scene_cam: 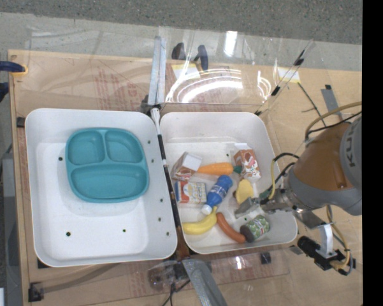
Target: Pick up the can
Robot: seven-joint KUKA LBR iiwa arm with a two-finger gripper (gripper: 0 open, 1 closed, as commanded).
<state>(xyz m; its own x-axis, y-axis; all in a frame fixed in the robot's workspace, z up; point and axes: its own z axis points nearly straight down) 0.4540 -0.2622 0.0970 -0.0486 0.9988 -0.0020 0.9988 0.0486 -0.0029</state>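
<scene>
We hover our gripper [252,204] just above the can [256,227], which lies ungrasped; we cannot tell the gripper's state.

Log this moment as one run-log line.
phase: approach | gripper: in right bin, just above can, nothing seen between fingers | can: on its side near bin's front right corner, beside sausage | teal tray: left bin

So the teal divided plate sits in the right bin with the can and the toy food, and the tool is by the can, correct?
Not quite: the teal divided plate lies in the left bin, alone. The can and the toy food are in the right bin, and the tool is just above the can there. The camera view shows this.
</scene>
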